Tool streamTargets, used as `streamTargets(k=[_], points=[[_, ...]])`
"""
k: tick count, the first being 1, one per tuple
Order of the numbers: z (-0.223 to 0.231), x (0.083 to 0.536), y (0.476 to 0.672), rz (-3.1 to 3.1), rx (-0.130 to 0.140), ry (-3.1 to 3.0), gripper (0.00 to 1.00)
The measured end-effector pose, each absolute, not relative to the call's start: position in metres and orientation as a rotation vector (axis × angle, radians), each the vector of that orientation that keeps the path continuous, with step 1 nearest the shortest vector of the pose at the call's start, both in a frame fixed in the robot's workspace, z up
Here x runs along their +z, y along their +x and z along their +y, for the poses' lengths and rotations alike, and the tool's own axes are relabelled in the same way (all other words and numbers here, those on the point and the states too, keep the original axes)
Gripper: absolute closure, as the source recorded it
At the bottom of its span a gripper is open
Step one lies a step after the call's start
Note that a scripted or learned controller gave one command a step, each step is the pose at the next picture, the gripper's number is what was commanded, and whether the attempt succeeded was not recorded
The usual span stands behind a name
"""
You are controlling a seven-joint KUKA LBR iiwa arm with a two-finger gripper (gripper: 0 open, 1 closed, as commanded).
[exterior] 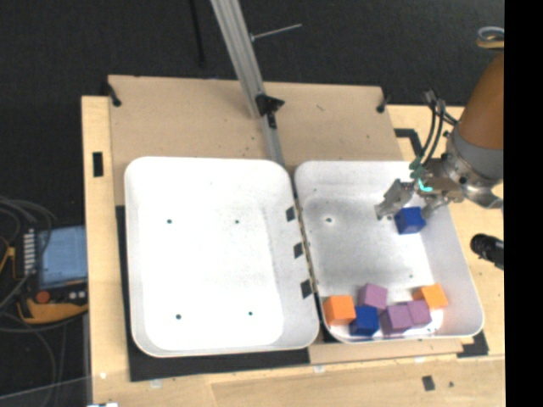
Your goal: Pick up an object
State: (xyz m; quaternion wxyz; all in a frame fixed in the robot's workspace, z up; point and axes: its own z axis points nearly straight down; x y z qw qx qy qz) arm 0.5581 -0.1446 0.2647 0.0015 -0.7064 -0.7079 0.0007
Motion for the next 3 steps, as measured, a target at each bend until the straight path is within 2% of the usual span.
streamTargets(k=[1, 2, 3], points=[[-0.145, 0.267, 0.559, -2.223, -0.001, -2.221, 0.00], [-0.147, 0.224, 0.563, -2.219, 0.005, -2.223, 0.00], [-0.150, 0.161, 0.565, -2.217, 0.007, -2.221, 0.00]])
